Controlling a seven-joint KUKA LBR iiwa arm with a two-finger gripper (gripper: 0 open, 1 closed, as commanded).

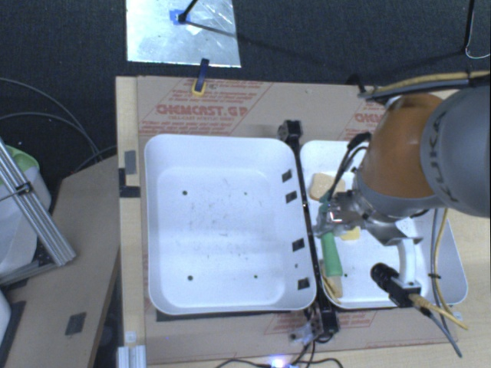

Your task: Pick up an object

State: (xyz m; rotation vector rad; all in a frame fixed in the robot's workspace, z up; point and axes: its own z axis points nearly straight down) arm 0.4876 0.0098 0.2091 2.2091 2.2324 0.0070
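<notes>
My gripper (336, 213) hangs low over the left part of the right bin (457, 280), under the grey arm with its orange band. A green stick-like object (332, 257) lies lengthwise just below the gripper, its upper end reaching up to the gripper. A pale yellow block (321, 184) rests near the bin's back left corner. A small yellow piece (350, 235) peeks out beside the gripper on its right. A tan object (334, 286) lies at the front edge, by the green stick's lower end. The arm hides much of the right bin.
The left bin (222, 221) sits beside the right one, the two meeting at a rim with black clips (295, 221). Both stand on a cardboard sheet (230, 106). A shiny metal plate (182, 21) lies on the floor behind.
</notes>
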